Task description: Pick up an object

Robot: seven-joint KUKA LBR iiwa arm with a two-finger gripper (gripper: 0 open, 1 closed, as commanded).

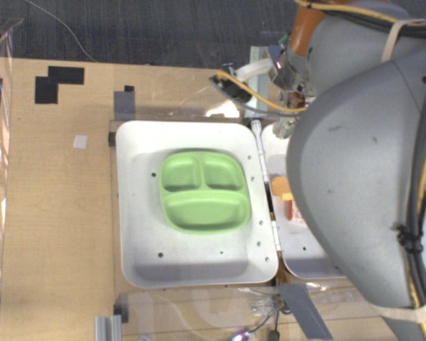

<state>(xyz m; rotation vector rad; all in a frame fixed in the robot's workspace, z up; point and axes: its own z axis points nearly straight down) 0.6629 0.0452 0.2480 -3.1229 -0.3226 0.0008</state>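
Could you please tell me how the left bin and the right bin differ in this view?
The left bin lies in full sight, while the right bin is mostly hidden under the grey arm. The left bin holds a green divided plate; the right bin shows an orange object near its left wall. Both are shallow, white, and sit side by side.

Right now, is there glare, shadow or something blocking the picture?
In the camera view, the grey arm covers most of the right bin; the green tray in the left bin looks sharp; reflections streak a clear panel at the left edge; shadow darkens the left bin's lower wall.
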